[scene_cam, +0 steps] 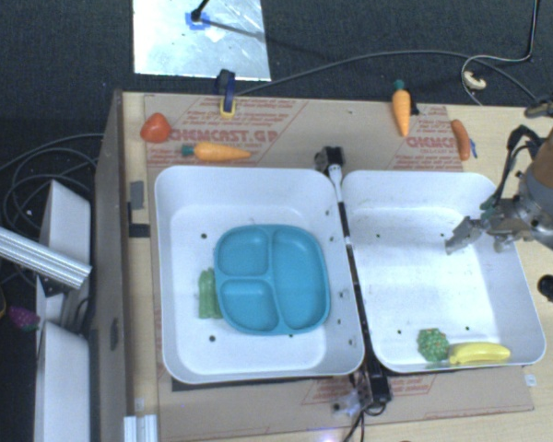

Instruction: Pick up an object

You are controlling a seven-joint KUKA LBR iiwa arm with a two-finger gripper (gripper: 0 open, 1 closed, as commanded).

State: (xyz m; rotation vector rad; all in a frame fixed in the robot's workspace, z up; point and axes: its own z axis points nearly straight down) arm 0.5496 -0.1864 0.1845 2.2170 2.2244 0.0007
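The hand (467, 235) is held over the right bin (387, 201), near its far right side, and whether it is apart or together cannot be told; nothing is seen in it. The likeliest targets, a green broccoli piece (432, 343) and a yellow banana (480, 352), lie just beside each other at the bin's near edge, well apart from the hand. A blue divided plate (272, 279) is set in the left bin (184, 201).

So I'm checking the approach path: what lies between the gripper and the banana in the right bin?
Nothing. In the camera view, bare white bin floor separates the gripper from the banana; the green broccoli piece sits just beside the banana, off the line.
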